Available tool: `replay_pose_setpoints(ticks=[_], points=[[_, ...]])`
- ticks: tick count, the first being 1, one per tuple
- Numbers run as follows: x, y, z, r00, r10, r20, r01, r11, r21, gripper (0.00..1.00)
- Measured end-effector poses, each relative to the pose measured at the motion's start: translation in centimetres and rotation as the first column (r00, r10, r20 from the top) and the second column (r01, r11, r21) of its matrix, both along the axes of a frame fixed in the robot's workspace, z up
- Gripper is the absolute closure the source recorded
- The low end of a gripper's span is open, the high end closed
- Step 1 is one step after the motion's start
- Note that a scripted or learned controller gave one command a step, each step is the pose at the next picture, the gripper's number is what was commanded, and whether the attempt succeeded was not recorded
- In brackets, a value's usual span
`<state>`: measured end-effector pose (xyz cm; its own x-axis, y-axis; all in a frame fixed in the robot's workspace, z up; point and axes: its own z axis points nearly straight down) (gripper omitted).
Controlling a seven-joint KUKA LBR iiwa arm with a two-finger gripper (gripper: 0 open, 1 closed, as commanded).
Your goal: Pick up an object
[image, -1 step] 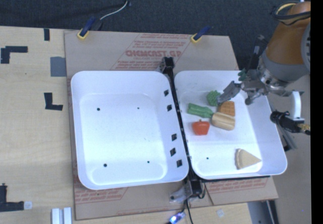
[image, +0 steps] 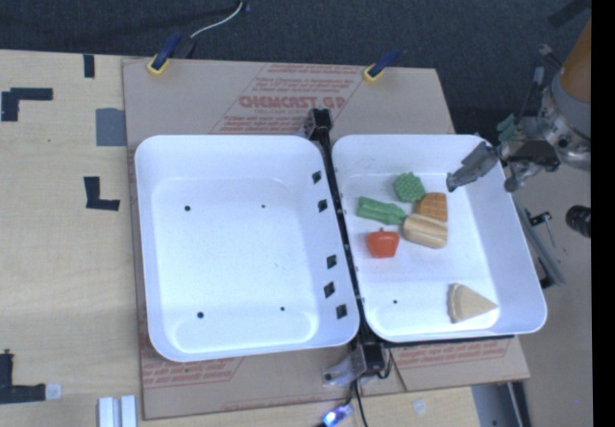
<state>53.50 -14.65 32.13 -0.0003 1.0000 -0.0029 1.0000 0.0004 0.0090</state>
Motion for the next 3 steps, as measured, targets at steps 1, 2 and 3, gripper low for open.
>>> replay_pose_setpoints(ticks=[1,2,3], points=[[0.01,0.11,0.4,1.0,0.001,-0.009,-0.001,1.0,0.001,1.0],[0.0,0.12,0.34,1.0,0.001,-0.01,-0.001,1.0,0.002,0.0],[0.05,0.15,1.34,1.0,0.002,-0.009,-0.002,1.0,0.001,1.0]])
